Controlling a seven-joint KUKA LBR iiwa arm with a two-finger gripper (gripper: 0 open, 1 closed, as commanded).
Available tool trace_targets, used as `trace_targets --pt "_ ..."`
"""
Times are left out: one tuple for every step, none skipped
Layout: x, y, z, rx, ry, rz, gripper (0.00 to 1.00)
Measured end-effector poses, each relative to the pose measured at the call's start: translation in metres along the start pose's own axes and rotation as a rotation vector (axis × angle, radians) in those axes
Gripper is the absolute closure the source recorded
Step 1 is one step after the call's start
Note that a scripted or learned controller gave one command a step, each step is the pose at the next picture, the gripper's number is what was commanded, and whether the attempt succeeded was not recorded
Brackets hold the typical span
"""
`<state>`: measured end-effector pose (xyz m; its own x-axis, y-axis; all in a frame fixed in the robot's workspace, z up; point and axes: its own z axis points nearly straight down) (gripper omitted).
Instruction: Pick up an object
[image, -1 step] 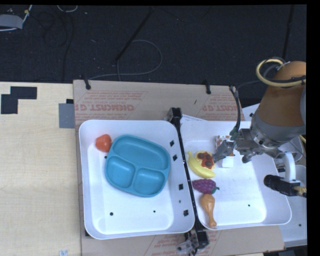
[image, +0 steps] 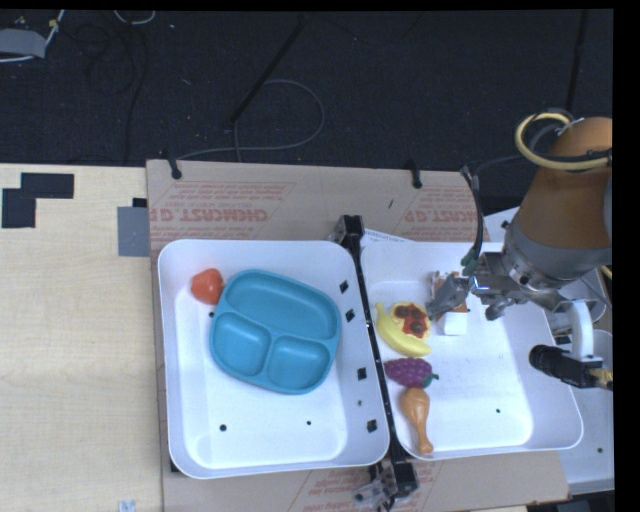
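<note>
Arm low above the right bin

The gripper hangs over the bin's upper part; the orange band sits above the wrist.

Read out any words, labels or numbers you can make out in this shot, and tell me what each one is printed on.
"GHIRCAST" or close, red print, upside down and blurred, so uncertain: on the cardboard sheet behind the left bin.
A second red print, upside down, too blurred to read: on the same cardboard behind the right bin.
Red print at the cardboard's near edge, partly hidden, unreadable.
No readable text elsewhere.

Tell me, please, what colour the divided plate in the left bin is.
Light blue plate, seen in the camera view.
</note>
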<state>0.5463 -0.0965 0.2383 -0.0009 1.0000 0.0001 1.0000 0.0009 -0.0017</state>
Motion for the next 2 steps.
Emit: trace_targets --pt "0.009 -0.005 0.059 0.006 0.002 0.000 0.00" --pt "0.010 -0.017 0.114 0.008 0.002 0.001 0.00"
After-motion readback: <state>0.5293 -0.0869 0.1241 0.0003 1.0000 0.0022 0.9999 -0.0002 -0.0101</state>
